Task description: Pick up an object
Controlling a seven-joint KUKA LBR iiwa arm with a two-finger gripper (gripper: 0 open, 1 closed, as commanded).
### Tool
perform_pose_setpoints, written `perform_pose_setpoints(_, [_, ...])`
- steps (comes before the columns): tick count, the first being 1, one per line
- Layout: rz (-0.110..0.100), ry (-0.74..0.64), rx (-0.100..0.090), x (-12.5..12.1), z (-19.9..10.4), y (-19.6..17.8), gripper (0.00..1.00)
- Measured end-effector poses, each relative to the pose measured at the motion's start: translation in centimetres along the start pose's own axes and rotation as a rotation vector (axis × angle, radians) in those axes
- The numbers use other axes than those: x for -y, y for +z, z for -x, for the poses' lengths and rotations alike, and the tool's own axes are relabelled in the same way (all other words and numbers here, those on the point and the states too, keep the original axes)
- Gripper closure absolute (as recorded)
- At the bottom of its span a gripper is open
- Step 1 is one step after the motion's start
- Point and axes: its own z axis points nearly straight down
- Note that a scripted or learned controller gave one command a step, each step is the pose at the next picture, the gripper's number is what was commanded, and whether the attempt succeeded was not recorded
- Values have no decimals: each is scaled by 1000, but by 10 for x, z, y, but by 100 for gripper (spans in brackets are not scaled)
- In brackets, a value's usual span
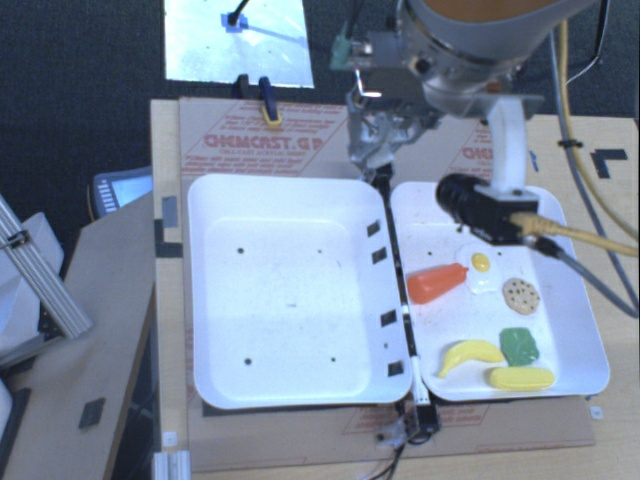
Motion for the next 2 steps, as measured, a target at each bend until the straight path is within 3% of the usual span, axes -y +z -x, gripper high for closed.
perform_pose_setpoints(2, [4,-5,-2,-1,0,-22,100])
